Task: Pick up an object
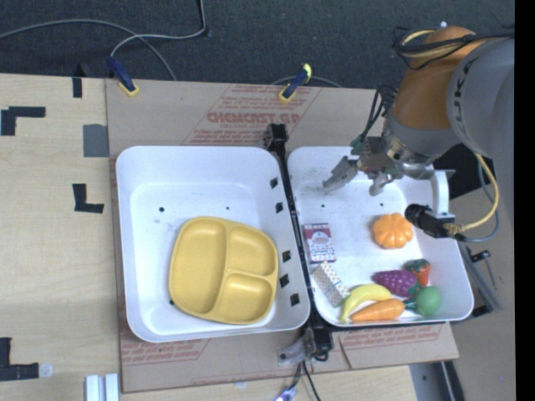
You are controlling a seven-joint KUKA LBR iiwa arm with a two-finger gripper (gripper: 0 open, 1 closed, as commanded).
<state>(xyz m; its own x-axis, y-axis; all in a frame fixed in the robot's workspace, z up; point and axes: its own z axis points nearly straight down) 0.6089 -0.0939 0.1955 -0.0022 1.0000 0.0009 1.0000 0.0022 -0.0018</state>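
gripper (358, 178) above right bin (451, 261) far end | jaws spread, apparently holding nothing | pumpkin (393, 230) nearby | yellow plate (223, 269) in left bin (138, 224)

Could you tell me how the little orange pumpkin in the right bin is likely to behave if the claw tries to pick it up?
The pumpkin looks round and ribbed, so it may roll or slip sideways when nudged. It seems a glossy toy, probably light and stiff. It sits apart from the other items, so the open claw should have room around it.
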